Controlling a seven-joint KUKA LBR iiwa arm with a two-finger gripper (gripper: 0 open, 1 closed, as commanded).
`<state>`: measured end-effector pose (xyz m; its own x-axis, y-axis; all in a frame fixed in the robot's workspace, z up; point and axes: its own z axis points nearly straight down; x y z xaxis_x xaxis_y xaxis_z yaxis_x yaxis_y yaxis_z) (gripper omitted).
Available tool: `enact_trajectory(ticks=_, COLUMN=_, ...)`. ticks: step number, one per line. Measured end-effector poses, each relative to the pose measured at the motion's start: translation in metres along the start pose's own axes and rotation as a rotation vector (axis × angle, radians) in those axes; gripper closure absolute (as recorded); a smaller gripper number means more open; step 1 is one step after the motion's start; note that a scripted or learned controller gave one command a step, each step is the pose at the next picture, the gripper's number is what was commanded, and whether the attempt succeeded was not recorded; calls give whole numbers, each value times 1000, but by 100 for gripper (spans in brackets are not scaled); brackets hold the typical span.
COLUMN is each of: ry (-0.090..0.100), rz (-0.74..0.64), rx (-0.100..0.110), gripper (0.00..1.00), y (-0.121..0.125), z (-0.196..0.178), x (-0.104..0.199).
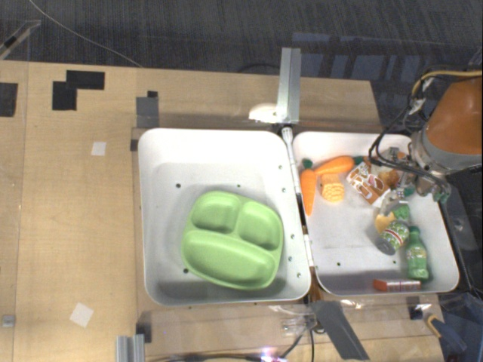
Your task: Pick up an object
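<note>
The right bin (355, 274) holds several small things. Two orange carrots lie at its far left, one upright (308, 190) and one across (336, 164). A round yellow-orange piece (333, 191) sits beside them, then a red-and-white snack packet (362, 182). A green bottle (416, 256) and a green-labelled can (391, 237) lie toward the right wall. A red marker (397, 284) rests along the near wall. My gripper (407, 185) hangs over the bin's far right part, just above the can and next to the packet, beneath the orange-banded wrist (455, 119).
The left bin (162, 164) holds a green divided plate (232, 238) near its front right. A metal post (290, 85) stands behind the wall between the bins. Black cables (389, 145) loop off the wrist over the right bin's far edge.
</note>
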<state>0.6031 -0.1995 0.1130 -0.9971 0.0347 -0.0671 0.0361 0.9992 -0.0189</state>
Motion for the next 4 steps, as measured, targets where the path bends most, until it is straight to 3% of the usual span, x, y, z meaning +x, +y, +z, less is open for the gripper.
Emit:
enact_trajectory(ticks=1, ry=-12, rz=-48, rx=0, gripper=0, y=1, z=-3, x=21)
enact_trajectory(ticks=2, ry=-10, rz=-90, rx=-1, gripper=0, y=-10, z=-3, x=46)
enact_trajectory(ticks=3, ry=-5, rz=-240, rx=5, gripper=0, y=6, z=-3, x=48)
enact_trajectory(ticks=4, ry=-7, rz=-185, rx=-4, gripper=0, y=70, z=-4, x=49)
